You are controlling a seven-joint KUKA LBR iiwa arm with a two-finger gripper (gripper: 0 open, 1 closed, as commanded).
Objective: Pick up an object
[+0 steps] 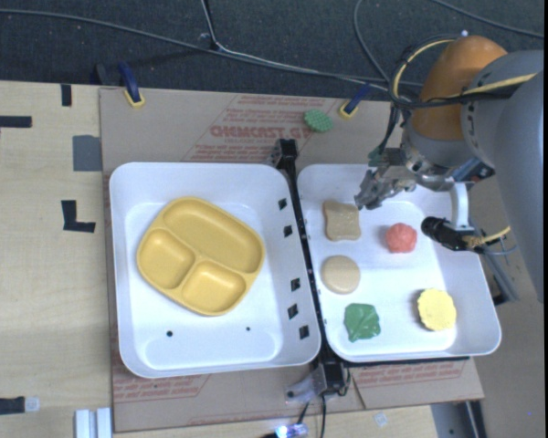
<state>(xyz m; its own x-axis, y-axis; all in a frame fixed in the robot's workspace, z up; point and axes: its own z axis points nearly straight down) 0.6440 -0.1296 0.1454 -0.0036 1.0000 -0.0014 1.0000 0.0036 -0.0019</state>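
The right bin (457, 340) holds several food-shaped pieces: a tan toast slice (342, 221), a red round piece (401, 237), a beige round piece (340, 274), a green leafy piece (362, 321) and a yellow ridged disc (436, 309). My gripper (373, 192) hangs over the back of this bin, just right of and above the toast slice. No piece sits between its fingers.
The left bin (132, 190) carries a yellow divided plate (199, 255). A small green piece (318, 120) lies on the cardboard behind the bins. A black divider strip (297, 235) runs between the bins. Cables (256, 57) cross the dark floor beyond.
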